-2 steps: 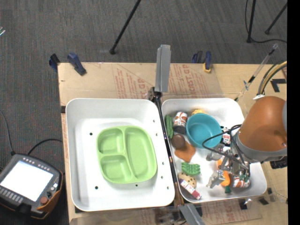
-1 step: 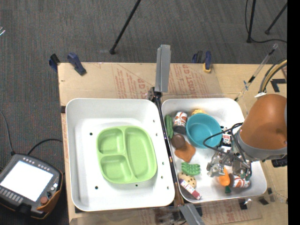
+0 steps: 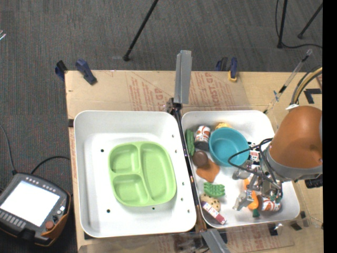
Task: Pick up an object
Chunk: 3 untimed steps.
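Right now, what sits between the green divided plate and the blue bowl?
In the camera view, the bins' adjoining rims, then a green vegetable-like toy and a small can lie between the green divided plate and blue bowl.

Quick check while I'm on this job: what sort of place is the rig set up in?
Most likely a robotics lab or test cell, not a home. The two white bins sit on a clamped cardboard-topped bench, tripod legs stand on grey carpet, and a teach pendant lies on the floor.

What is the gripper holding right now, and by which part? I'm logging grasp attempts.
It cannot be told. The gripper is low in the right bin, right at an orange object, but the view does not settle whether anything sits between its fingers.
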{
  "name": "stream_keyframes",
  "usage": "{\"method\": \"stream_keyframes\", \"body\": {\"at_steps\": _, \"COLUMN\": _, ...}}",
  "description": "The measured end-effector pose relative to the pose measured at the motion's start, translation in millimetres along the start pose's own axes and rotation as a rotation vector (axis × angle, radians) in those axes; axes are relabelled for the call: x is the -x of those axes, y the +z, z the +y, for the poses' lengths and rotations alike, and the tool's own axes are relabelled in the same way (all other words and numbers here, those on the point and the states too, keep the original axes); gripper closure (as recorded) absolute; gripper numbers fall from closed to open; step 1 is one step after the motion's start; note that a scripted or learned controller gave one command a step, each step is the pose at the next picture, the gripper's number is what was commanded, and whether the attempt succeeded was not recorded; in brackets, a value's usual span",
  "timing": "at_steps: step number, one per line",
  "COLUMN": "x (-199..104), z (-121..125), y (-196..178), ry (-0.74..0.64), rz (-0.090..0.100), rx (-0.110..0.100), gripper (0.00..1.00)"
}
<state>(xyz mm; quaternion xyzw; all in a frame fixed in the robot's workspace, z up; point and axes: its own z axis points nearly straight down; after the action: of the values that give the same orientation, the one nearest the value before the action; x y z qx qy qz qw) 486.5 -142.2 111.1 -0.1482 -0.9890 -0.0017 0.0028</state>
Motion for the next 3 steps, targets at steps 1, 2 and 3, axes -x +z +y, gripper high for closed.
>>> {"method": "stream_keyframes", "body": {"at_steps": 1, "x": -9.5, "z": -3.7, "y": 25.0, "ry": 0.092, "rz": -0.002, "rx": -0.001, "gripper": 0.00}}
{"method": "stream_keyframes", "body": {"at_steps": 2, "x": -9.2, "z": -2.0, "y": 15.7, "ry": 0.085, "rz": -0.001, "rx": 0.000, "gripper": 1.00}}
{"method": "stream_keyframes", "body": {"at_steps": 3, "x": -9.4, "z": -1.9, "y": 16.1, "ry": 0.085, "rz": -0.001, "rx": 0.000, "gripper": 0.00}}
